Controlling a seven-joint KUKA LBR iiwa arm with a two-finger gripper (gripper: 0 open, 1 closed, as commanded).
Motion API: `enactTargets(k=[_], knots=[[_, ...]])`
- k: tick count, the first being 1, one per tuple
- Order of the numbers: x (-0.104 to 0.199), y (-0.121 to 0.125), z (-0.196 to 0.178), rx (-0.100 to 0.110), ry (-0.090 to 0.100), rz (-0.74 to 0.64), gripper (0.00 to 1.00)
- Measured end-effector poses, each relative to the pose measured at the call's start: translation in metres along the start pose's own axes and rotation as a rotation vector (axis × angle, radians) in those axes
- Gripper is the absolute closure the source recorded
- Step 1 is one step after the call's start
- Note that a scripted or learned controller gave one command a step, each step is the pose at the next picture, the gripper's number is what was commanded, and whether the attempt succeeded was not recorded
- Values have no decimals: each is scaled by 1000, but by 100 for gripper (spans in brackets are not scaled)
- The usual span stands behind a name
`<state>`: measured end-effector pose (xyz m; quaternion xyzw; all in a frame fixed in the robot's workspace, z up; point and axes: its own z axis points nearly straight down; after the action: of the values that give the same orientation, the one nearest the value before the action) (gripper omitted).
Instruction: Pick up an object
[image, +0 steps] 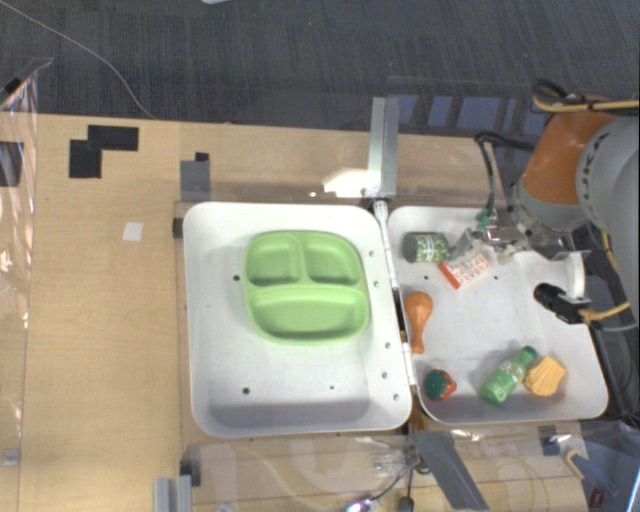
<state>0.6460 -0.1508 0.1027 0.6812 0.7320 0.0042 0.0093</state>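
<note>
Two white bins sit side by side on the wooden bench. The left bin (210, 390), mid-frame, carries a green divided tray (305, 285) with three compartments.

The right bin (500, 300) holds the loose things. A green can (426, 247) lies on its side near the bin's upper left corner, with a light label whose writing is too small to read. Just right of it lies a red-and-white packet (467, 268), tilted — print shows on it but cannot be made out. An orange carrot-like piece (418, 317) lies along the left wall. Near the bottom edge are a small red-and-green fruit (438, 383), a green bottle (508, 375) lying at a slant, and a yellow-orange piece (546, 375) touching the bottle's right end.

The arm (590, 170) comes in at the upper right of the frame, its orange band above the bin's upper right corner. The gripper (497, 232) hangs low over the top of the right bin, just above and right of the packet and near the can. Whether its jaws are wide or narrow I cannot tell — nothing is seen held between them. Black cables loop around the wrist, and a dark fitting juts over the bin's right side.
</note>
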Motion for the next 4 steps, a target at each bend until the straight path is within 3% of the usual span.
enactTargets(k=[1, 2, 3, 4], knots=[[0, 3, -13, -8, -2, -4, 100], [-18, 24, 15, 13, 2, 552, 100], [-37, 22, 16, 15, 0, 856, 100], [-36, 14, 16, 16, -4, 1432, 100]])
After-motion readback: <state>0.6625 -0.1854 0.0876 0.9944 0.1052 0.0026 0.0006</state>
